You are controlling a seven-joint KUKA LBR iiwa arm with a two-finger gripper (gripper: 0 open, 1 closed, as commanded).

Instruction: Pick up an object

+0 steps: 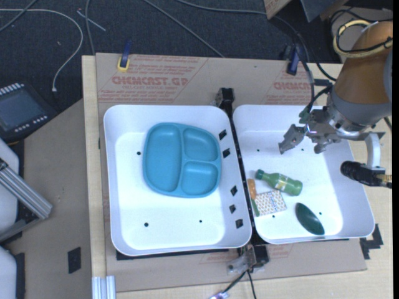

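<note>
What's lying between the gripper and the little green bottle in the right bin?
Nothing: in the camera view, bare white bin floor separates the gripper from the green bottle.

Two white bins on the tabletop, the left bin (118,185) and the right bin (349,210), side by side. Left one carries a single blue divided plate (181,159). Right one gives us one green bottle (279,180), one dark green oval piece (309,218), one patterned packet (270,202), and possibly one small orange item (251,187) at its edge, hard to make out.
</note>
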